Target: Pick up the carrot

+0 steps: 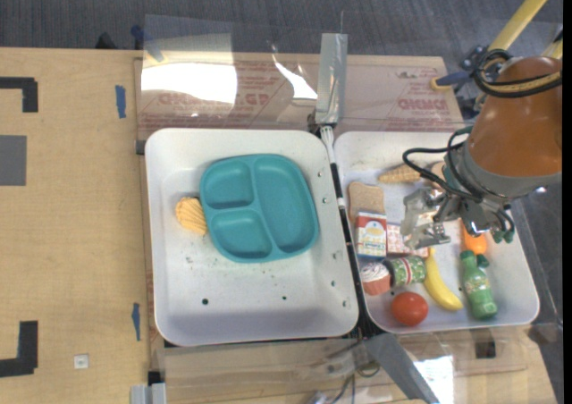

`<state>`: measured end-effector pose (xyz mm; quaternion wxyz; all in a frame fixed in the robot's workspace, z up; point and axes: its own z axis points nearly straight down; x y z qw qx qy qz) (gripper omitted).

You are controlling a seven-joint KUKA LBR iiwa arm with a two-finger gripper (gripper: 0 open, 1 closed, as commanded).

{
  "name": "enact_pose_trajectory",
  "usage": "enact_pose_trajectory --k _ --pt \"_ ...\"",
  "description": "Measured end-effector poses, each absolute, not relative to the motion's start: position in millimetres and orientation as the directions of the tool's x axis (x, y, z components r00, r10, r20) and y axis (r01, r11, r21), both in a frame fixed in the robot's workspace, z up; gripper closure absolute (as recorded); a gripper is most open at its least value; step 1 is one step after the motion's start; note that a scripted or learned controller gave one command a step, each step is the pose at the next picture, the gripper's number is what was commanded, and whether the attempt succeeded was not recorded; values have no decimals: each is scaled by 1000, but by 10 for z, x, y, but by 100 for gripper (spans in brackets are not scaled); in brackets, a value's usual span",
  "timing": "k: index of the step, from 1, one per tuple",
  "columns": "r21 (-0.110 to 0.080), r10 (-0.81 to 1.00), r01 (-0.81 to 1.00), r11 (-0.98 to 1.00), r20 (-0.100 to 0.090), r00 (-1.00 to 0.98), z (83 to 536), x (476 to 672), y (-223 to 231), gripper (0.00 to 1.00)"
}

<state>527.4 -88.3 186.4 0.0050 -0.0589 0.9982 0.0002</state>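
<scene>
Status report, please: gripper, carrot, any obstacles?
Gripper low in right bin, nothing seen held. Carrot beside it, mostly hidden under wrist. Banana, green bottle close by.

A teal divided plate [259, 207] lies in the left bin [170, 304], well to the left of the tool, with a yellow shell-shaped piece [190, 214] touching its left edge. In the right bin [527, 299], a tan cracker [365, 197] and a small printed carton [372, 236] sit just left of the tool. Below it lie a yellow banana [440, 284], a red tomato [409, 308], a small can [407, 270] and a red-and-white cup [375, 277]. A green bottle [478, 288] stands below and right of the tool
</scene>
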Motion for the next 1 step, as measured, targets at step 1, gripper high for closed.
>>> enact_pose_trajectory --k 1 --pt "1 -236 -236 972 2 -972 941 5105 -1769 100"
